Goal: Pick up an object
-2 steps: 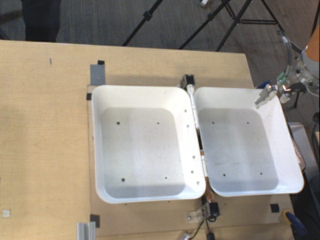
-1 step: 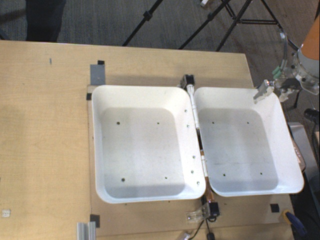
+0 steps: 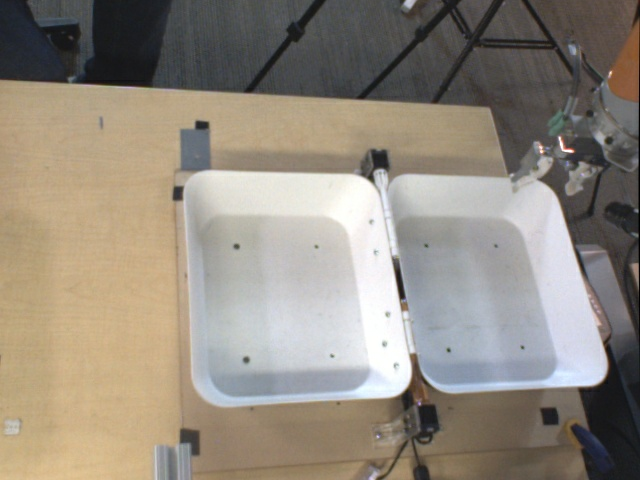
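On the pale wooden table (image 3: 90,268), two shallow white plastic bins sit touching: the left bin (image 3: 195,298) and the right bin (image 3: 565,268). Beside the right bin's far right corner hangs the pincer (image 3: 555,163); its opening cannot be told, and no graspable object shows.

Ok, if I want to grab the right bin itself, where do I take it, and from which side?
Take the right bin by its thin rim at the far right corner, coming down from above, where the gripper hovers. The rim looks like its only narrow edge; the floor and sloped walls are too broad.
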